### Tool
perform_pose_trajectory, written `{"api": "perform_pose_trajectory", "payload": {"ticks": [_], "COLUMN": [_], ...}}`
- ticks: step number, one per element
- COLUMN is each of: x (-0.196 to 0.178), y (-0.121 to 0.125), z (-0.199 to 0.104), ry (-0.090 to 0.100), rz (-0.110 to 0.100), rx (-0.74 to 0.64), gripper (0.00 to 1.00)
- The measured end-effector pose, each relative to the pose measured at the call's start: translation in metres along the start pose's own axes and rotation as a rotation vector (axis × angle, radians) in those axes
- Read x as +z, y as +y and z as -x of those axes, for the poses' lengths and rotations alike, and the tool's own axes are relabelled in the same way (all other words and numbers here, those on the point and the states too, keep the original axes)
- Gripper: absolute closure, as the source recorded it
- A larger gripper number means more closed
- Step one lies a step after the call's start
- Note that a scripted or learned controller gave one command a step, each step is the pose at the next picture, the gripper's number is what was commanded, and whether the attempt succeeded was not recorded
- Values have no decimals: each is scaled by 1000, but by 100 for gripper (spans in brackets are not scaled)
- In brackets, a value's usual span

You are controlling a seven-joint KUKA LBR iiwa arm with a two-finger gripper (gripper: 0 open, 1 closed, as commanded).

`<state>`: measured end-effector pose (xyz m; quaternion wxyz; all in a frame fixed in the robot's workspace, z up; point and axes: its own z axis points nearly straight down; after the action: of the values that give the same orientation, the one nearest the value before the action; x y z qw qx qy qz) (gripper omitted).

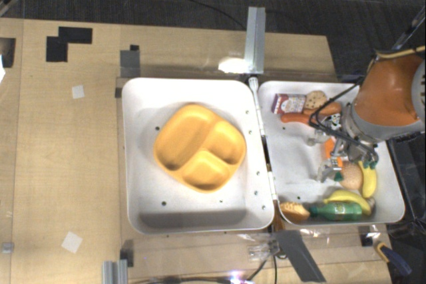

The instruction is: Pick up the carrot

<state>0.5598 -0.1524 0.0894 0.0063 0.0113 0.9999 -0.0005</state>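
Note:
The carrot (331,148) shows as a short orange sliver in the right bin (293,169), mostly hidden under the wrist. My gripper (323,156) is low in that bin, directly over the carrot. It looks open: one grey finger (318,140) stands at the carrot's far side and the other at its near side. Whether they touch the carrot I cannot tell. The arm's orange band (393,93) covers the bin's right part.
In the right bin lie a cookie packet (293,104) with an orange item (296,118) below it, a potato-like lump (351,177), bananas (348,197), a green bottle (336,211) and a bread roll (295,211). The left bin (140,143) holds a yellow divided plate (200,146).

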Motion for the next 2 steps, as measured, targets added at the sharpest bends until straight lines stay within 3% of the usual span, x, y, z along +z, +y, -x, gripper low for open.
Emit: {"api": "perform_pose_trajectory", "payload": {"ticks": [1,2], "x": [-13,-1], "y": [2,-9], "z": [4,-27], "ry": [-9,-5], "rz": [-2,-1], "rx": [-7,-125], "gripper": [100,100]}}
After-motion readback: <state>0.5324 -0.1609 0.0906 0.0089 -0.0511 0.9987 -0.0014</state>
